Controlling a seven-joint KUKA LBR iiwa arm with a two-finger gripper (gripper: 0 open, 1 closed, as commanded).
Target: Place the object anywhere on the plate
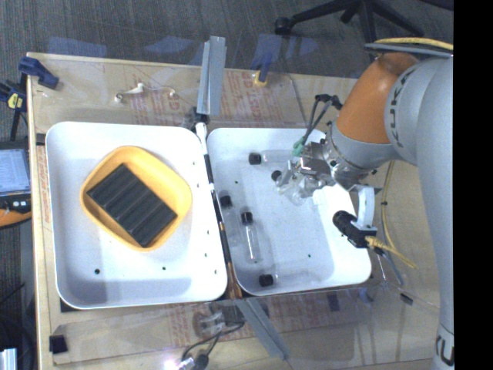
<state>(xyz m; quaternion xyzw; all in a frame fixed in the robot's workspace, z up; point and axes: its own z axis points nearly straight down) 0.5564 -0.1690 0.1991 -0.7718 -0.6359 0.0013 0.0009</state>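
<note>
A yellow plate (176, 185) sits tilted in the left bin (69, 268). A dark ridged rectangular object (131, 204) lies flat on it and covers most of its middle. My gripper (297, 179) hangs over the upper middle of the right bin (347, 264), far from the plate. I see nothing held in it. The grey arm with its orange band (370, 106) reaches in from the right.
In the right bin lies a thin clear tube (250, 241) with a black cap, left of centre. Small black pieces (254, 159) sit near the bin's top and bottom edges. A black and white part (350, 228) hangs below the wrist. A metal rail (209, 75) stands behind the bins.
</note>
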